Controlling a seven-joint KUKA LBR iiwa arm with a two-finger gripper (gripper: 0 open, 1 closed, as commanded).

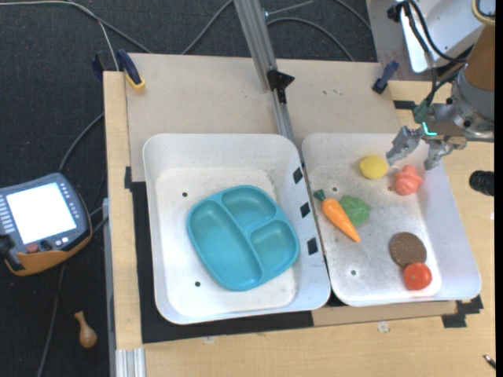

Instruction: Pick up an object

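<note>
Overhead, camera view: two white bins sit side by side on the bench. Left bin [169, 289] carries a teal divided plate [242, 236], three compartments, lying flat and skewed to the bin walls.

Right bin [464, 267] carries the toy food. Yellow lemon-like piece [373, 167] near the far wall. Pink piece [407, 181] just right of it, the two close but apart. Carrot [340, 217] lies diagonal at the bin's left side, orange body pointing toward the near right, with a green leafy piece [357, 208] touching its upper flank. Brown round cookie-like disc [408, 248] sits toward the near right; red tomato [417, 276] just below it, almost touching.

Arm enters from the right, wrist grey. Gripper [418, 152] hangs over the far end of the right bin, fingers spread apart, nothing between them. Left finger [402, 146] stands above and just right of the lemon piece; the right finger is above the pink piece, which lies under the gap. Contact with either piece cannot be judged from this slant.

A pendant with a lit screen [39, 214] rests off the bench at left.
</note>
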